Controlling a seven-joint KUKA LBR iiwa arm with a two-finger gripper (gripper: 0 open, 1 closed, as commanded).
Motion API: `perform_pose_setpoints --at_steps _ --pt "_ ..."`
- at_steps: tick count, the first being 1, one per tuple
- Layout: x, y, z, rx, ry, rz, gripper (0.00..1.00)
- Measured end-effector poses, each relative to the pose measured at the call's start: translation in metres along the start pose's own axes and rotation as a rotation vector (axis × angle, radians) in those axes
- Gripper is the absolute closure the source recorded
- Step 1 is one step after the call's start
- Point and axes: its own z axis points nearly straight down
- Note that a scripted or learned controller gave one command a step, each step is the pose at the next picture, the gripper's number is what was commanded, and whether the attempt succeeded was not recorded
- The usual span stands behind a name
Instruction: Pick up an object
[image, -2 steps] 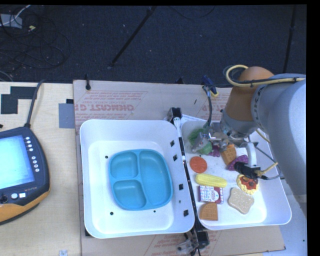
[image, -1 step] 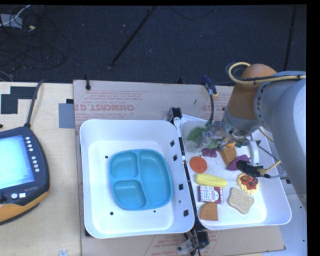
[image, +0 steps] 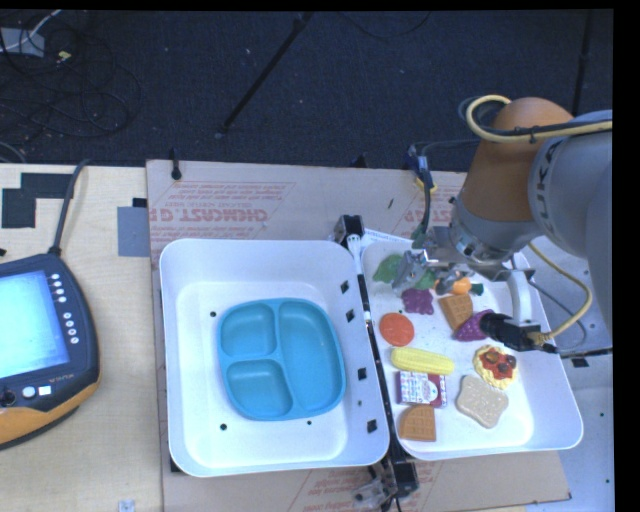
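Note:
My gripper (image: 436, 268) hangs low over the back of the right bin (image: 560, 420), at the end of the grey arm with the orange band. Just under and around it lie a green leafy toy (image: 389, 268), purple grapes (image: 418, 300) and a small orange piece (image: 460, 286). Further forward in the same bin are a brown wedge (image: 456, 311), a dark purple eggplant (image: 490, 326), a red tomato (image: 397, 328), a yellow corn cob (image: 422, 360), a red packet (image: 418, 387), a fruit tart (image: 495, 365), a bread slice (image: 481, 401) and an orange cookie (image: 419, 424).
The left bin (image: 190, 290) holds a blue divided plate (image: 280, 358). A divider ridge (image: 365, 340) separates the two bins. A tablet-like pendant (image: 40, 340) rests on the bench at far left. Cables trail from the arm over the right bin's rear right.

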Motion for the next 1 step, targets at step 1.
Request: perform_pose_setpoints --at_steps 1 --pt "0.0370 -0.0288 0.0064 0.009 0.000 0.001 1.00"
